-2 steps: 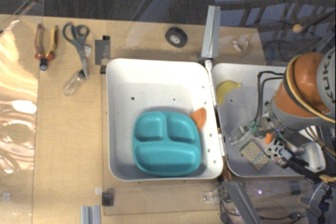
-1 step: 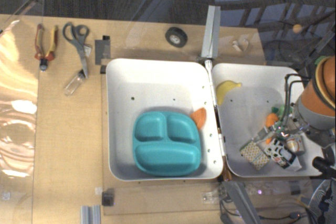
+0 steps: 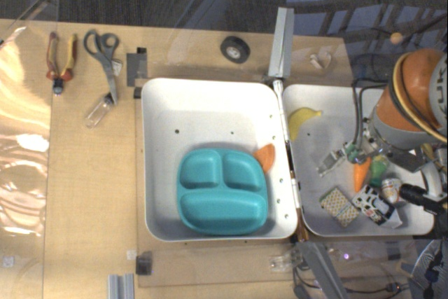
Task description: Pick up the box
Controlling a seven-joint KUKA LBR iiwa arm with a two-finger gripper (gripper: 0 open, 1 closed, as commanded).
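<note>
Nearest the camera, at the six o'clock edge of the bench (image 3: 91,220), sit a small dark block (image 3: 143,262) and a grey bracket (image 3: 120,285). Just beyond them the left bin (image 3: 161,150) holds a teal divided tray (image 3: 222,190) in its near half, with an orange scrap (image 3: 266,157) touching the tray's two o'clock corner.

To the right, at about four o'clock in the view, the right bin (image 3: 315,217) carries a clutter of things. A small patterned box (image 3: 338,205) lies flat near the bin's front edge, apart from the arm. Just beside it, toward three o'clock, lies a black-and-white packet (image 3: 371,204). Behind these are a carrot (image 3: 360,175), a green piece (image 3: 379,166), and a banana (image 3: 302,119) at the bin's far left corner.

The arm (image 3: 420,101) leans in at three o'clock, its wrist over the clutter. What seems to be the pincer (image 3: 358,153) hangs above the carrot, but it is too small and dark to tell how far apart its jaws stand or whether it grips anything.

Farthest off, along the bench's twelve o'clock side, lie a roll of tape (image 3: 235,49), scissors (image 3: 103,56) and red-handled pliers (image 3: 59,61).
</note>
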